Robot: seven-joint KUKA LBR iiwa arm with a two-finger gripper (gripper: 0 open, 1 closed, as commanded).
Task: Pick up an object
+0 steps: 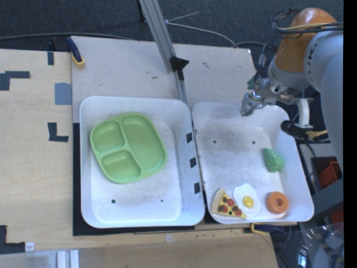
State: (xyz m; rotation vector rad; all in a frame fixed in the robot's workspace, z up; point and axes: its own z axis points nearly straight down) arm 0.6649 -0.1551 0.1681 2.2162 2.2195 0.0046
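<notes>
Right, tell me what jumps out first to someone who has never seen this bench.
The bright green divided plate lies in the left bin, the strongest colour in the view. In the right bin, toy foods cluster along the near and right sides: a pizza slice, a fried egg, an orange doughnut and a green leafy piece. The gripper hangs over that bin's far edge.

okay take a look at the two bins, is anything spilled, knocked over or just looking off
Nothing stands out. The green divided plate lies flat in the left bin; the pizza slice, fried egg, donut and green leafy piece rest in the right bin.
</notes>
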